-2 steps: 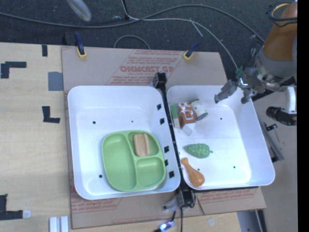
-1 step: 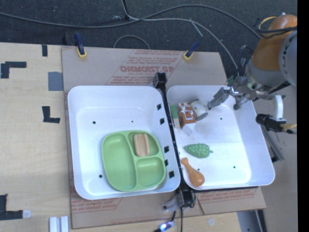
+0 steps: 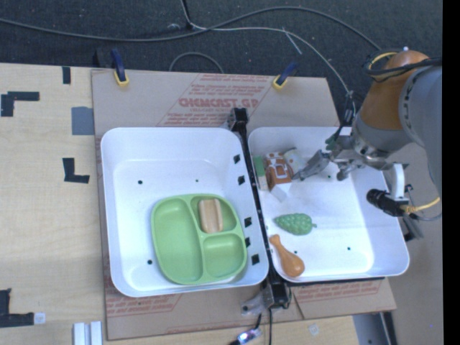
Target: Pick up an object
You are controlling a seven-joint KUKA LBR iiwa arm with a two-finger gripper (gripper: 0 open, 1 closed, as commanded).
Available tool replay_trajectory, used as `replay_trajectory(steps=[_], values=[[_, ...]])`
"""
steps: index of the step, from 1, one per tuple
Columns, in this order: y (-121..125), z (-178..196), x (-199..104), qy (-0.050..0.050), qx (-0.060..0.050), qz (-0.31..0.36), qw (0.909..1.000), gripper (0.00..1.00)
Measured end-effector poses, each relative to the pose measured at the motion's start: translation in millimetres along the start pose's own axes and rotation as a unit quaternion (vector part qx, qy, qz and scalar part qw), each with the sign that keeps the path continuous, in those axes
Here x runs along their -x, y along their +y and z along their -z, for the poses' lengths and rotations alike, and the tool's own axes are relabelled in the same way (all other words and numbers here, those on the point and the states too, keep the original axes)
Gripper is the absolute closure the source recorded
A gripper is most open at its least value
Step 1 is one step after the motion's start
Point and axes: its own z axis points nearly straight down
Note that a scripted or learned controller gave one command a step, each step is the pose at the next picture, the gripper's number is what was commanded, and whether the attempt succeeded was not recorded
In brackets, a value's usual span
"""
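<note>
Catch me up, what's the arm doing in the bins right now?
The arm's gripper is low in the right bin, next to a small brown-and-white object near the divider. I can't see anything between its fingers, so no pick is confirmed. A green leafy piece and an orange spoon-like item lie loose nearer the front. In the left bin, a green divided tray holds a tan block.

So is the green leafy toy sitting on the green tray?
No, the green leafy toy lies in the right bin, while the green tray sits in the left bin.
</note>
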Motion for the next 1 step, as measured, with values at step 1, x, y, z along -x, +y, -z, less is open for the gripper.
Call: replay_trajectory(steps=[1], values=[[0.3, -40.5, -0.6, -0.001, 0.003, 0.001, 1.0000, 0.00]])
